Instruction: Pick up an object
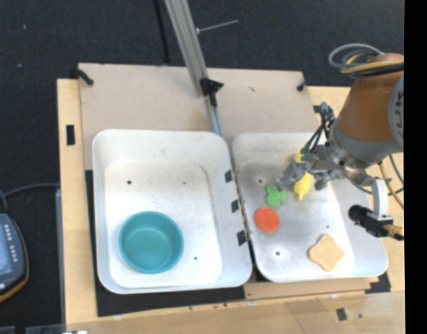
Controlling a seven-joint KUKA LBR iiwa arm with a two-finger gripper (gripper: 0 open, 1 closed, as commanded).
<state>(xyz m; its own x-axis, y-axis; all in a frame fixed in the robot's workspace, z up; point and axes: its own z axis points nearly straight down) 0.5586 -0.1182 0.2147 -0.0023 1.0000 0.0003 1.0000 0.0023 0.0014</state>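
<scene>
two bins sat side by side on the bench (71, 186). a bowl (151, 241) lay in the left bin (165, 152), toward its near left corner. in the right bin (359, 256), a clover-shaped piece (275, 197) lay just left of a banana-shaped piece (303, 185), a round disc (267, 219) nearer the viewer, and a bread-shaped piece (326, 252) near the front right corner.

A robotics lab: a plywood bench (165, 96) on dark carpet holds two shallow white plastic bins (102, 158), a slanted aluminium camera pole (187, 37) rises at twelve o'clock, and a grey handheld control pendant (5, 252) lies at eight o'clock.
</scene>
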